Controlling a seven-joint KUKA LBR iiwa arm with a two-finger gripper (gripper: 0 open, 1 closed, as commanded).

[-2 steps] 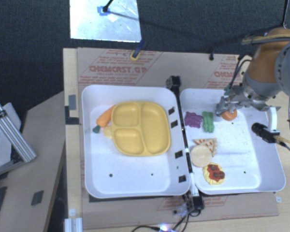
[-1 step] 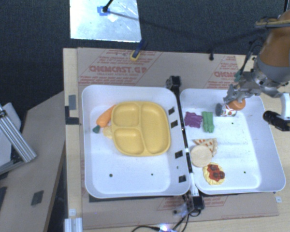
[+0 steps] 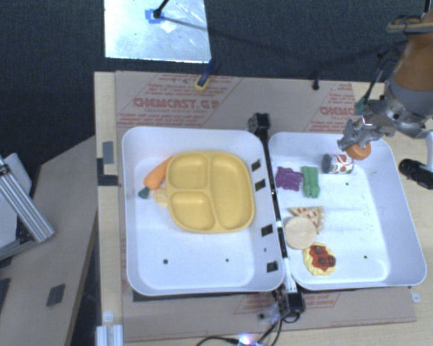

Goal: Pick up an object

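My gripper point(image 3: 356, 143) hangs over the far right corner of the right bin point(image 3: 390, 215). A small round orange piece point(image 3: 359, 151) sits between its fingertips, and the fingers look shut on it. Just left of and below it a small red-and-white can point(image 3: 339, 164) lies on the bin floor. A purple grape bunch point(image 3: 289, 179) and a green vegetable point(image 3: 311, 181) lie at the bin's left side. Nearer the front are a wedge-shaped slice point(image 3: 308, 213), a round tan disc point(image 3: 300, 232) and a yellow piece with red spots point(image 3: 320, 259).
The left bin point(image 3: 141, 258) holds a yellow divided plate point(image 3: 206, 191) with a carrot point(image 3: 156, 173) and a small green bit point(image 3: 143, 192) at its left edge. A black divider point(image 3: 270, 200) runs between the bins. A shiny metal sheet point(image 3: 155, 20) lies beyond the bench.
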